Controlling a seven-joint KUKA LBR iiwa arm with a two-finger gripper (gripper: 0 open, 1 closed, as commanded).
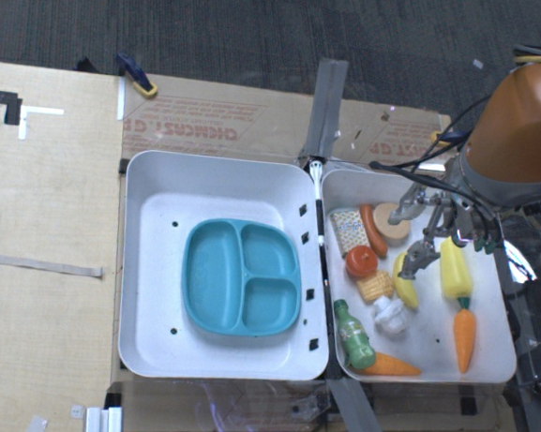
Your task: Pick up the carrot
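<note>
An orange carrot (464, 340) lies upright in the picture near the right wall of the right bin (495, 376). A second orange carrot-like piece (393, 366) rests along that bin's front wall, beside a green bottle (351, 334). My gripper (414, 234) hangs over the middle of the right bin, up and to the left of the first carrot and well apart from it. Its fingers are spread, one over a tan disc (394, 228) and one just above a yellow banana (405, 280). Nothing sits between them.
The right bin also holds a yellow corn cob (454, 267), a red tomato (362, 261), a sausage (374, 228), a cracker (374, 286), a patterned block (347, 230) and a white lump (390, 314). A blue divided plate (242, 278) lies in the left bin (143, 274).
</note>
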